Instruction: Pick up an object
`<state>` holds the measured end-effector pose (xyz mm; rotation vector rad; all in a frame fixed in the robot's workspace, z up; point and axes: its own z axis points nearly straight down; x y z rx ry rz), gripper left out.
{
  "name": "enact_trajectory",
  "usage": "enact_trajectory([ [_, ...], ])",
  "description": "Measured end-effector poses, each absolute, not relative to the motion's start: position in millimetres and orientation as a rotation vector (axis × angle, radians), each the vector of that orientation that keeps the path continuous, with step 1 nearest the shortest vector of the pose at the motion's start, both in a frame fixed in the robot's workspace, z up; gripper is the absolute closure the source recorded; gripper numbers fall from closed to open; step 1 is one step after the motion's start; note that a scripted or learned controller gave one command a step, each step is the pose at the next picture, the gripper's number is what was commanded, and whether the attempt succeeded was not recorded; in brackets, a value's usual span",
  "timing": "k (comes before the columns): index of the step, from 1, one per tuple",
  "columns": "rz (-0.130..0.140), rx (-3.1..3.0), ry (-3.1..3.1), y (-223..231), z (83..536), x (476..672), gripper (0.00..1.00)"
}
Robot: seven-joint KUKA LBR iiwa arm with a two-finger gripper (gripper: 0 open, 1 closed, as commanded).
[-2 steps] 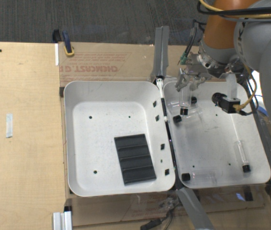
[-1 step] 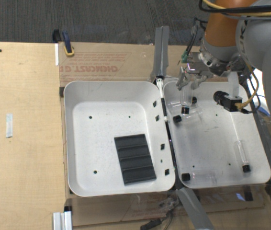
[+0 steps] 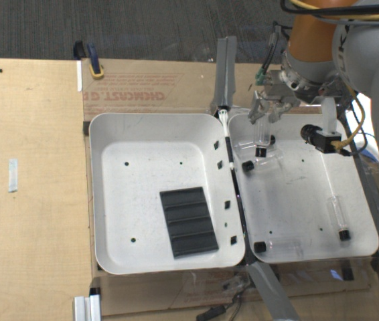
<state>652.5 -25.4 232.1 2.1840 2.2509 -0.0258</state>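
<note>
two white bins sit side by side so things can go from one to the other. the left bin (image 3: 109, 179) has a dark ridged block (image 3: 188, 222) lying flat near its front. the right bin (image 3: 360, 243) has small see-through tubes with black caps: one tube (image 3: 260, 164) at the back left, one (image 3: 338, 217) near the right side, and one (image 3: 276, 247) by the front edge.

the arm (image 3: 323, 25) bends down from the right, its wrist pointing at the back of the right bin. the gripper (image 3: 264, 134) hangs just over the back left tube. i cannot tell if its jaws are open or closed, and i see nothing held up off the bin.
</note>
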Motion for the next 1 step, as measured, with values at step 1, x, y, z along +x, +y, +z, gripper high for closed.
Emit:
enact_trajectory([
  [1, -0.005, 2.221, 2.221, -36.8, 223.5, 658.6, 1.00],
])
